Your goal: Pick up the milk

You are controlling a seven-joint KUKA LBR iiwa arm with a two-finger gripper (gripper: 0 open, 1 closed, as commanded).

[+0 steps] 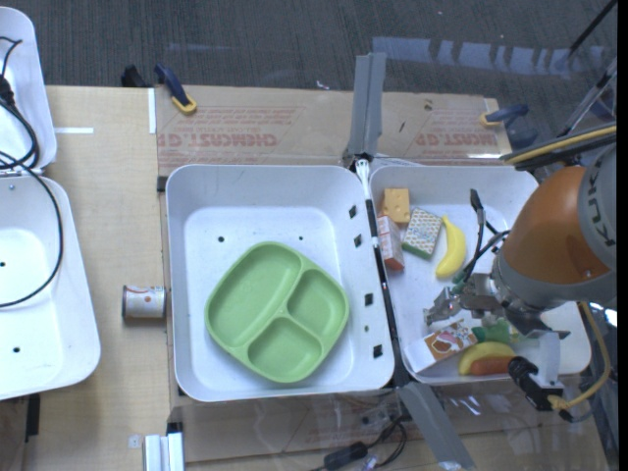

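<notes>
Two shallow white plastic bins sit side by side on the pale wooden tabletop. The left bin, in the middle of the frame, holds a light-green three-compartment plastic plate. The right bin holds the rest: a small red-and-white milk carton lying along the bin's left wall, in the upper left part of that bin; a tan block just above it; a speckled green-and-white packet to its right; and a yellow toy banana beyond that. Lower in the bin lie a white card with red print and a yellow-and-red fruit piece near the bottom right corner. The grey arm with its orange band reaches in from the right, and its tool hangs over the lower middle of the right bin, well apart from the milk carton; whether it is open or closed cannot be made out from this view
</notes>
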